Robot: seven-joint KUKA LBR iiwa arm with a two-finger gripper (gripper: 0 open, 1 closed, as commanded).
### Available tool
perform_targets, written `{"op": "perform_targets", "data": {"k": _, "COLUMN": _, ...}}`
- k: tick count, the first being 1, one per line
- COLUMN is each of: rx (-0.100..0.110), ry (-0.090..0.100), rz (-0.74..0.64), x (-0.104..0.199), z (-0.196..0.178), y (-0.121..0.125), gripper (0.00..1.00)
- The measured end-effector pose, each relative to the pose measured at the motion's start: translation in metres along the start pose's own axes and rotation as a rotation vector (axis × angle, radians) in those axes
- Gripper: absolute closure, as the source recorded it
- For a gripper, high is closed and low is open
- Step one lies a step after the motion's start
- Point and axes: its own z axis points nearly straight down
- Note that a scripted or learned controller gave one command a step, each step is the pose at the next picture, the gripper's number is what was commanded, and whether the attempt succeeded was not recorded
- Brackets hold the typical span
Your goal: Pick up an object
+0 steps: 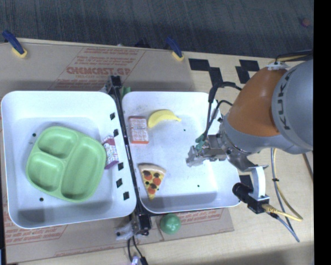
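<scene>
In the right bin [171, 203] lie a yellow banana [162, 117] near the back, an orange-and-white packet [138, 130] at the back left, and a pizza slice toy [151, 180] at the front left. My gripper [196, 154] hangs low over the right part of this bin, to the right of all three things and apart from them. Nothing shows between its fingers. The arm's orange band and grey wrist cover the bin's right side.
The left bin [14, 115] holds a green divided plate [65, 163] and a small purple-and-white wrapper [111, 150] at its right wall. A green ball [169, 223] sits on the cardboard in front of the right bin. Clips [15, 44] pin the cardboard's back edge.
</scene>
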Motion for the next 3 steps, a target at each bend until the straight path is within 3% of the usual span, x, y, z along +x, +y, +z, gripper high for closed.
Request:
{"op": "perform_targets", "data": {"k": 1, "rx": -0.001, "ry": 0.000, "rz": 0.000, "x": 0.013, "z": 0.002, "y": 0.000, "gripper": 1.00}}
{"op": "perform_targets", "data": {"k": 2, "rx": -0.004, "ry": -0.002, "rz": 0.001, "x": 0.044, "z": -0.005, "y": 0.003, "gripper": 1.00}}
{"op": "perform_targets", "data": {"k": 3, "rx": -0.003, "ry": -0.002, "rz": 0.004, "x": -0.001, "z": 0.014, "y": 0.012, "gripper": 1.00}}
